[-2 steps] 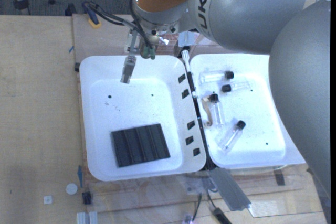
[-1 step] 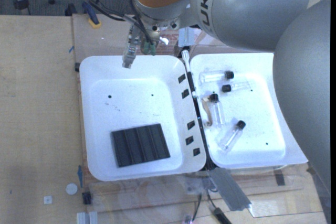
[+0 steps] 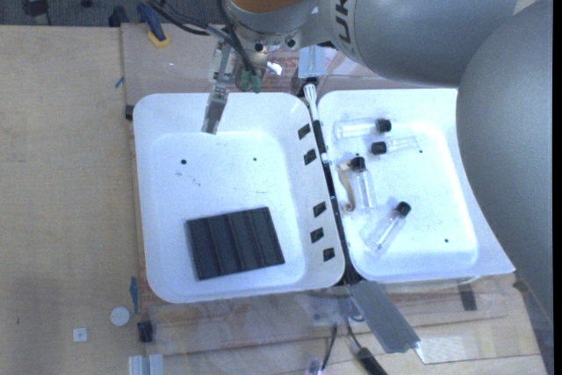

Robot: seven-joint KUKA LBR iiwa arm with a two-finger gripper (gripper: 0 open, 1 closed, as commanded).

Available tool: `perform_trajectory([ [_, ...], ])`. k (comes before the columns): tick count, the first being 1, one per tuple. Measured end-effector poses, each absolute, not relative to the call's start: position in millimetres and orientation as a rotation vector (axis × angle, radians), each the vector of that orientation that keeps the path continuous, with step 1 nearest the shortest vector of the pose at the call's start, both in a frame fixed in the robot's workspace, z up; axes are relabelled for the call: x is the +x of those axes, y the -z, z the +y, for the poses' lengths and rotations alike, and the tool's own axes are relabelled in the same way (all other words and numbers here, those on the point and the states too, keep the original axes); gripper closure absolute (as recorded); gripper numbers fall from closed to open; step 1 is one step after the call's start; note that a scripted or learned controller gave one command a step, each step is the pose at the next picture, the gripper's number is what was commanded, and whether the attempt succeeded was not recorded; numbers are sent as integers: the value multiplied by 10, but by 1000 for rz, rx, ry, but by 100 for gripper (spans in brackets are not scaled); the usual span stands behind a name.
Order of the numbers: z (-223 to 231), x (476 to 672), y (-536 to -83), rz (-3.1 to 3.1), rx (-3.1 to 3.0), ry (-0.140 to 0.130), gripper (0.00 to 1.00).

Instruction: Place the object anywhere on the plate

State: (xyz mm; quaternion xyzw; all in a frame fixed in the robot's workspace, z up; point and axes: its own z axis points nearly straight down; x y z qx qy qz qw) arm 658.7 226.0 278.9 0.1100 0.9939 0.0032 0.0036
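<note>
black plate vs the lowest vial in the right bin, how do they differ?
The plate is black, opaque, flat and ribbed; the vial is a clear tube with a black cap. The plate is a broad rectangle; the vial is slim, on its side. The plate lies alone in the left bin; the vial shares the right bin with other vials. Both lie askew on a white bin floor.

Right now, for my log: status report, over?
Gripper above far edge of left white bin. Clear vials with black caps lie in right white bin. Black ribbed rectangular plate in left bin, no vial on it.
</note>
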Motion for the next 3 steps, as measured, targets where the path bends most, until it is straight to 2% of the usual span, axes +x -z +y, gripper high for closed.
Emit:
perform_trajectory([
  [1, 2266, 6600, -2910, 3109, 346, -18, 100],
  [2, 2264, 6600, -2908, 3109, 346, -18, 0],
  [3, 2271, 6612, -3029, 3102, 347, -27, 100],
])
